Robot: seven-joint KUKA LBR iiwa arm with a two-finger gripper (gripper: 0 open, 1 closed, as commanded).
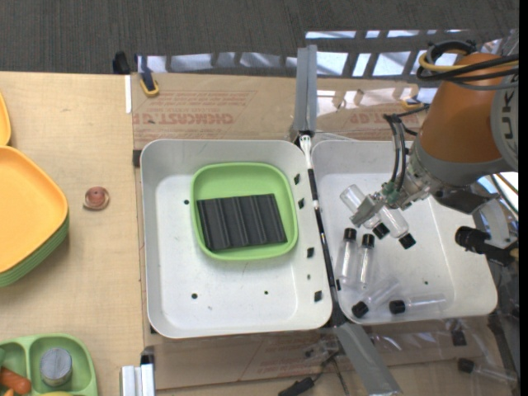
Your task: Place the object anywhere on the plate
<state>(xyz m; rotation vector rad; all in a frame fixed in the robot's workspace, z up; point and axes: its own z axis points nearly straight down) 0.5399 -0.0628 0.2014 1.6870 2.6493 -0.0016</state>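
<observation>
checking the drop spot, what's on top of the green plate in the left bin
A dark ribbed mat lies flat on the green plate, covering most of its middle. The plate surface under the mat is hidden.

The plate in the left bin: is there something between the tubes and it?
The tubes lie in the right bin, the green plate in the left bin. Between them stand only the two bins' adjoining walls, which a carried tube must be lifted over. A dark ribbed mat covers most of the plate.

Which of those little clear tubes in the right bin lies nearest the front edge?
The black-capped tube lying sideways along the right bin's front, below the upright-looking tube.
</observation>
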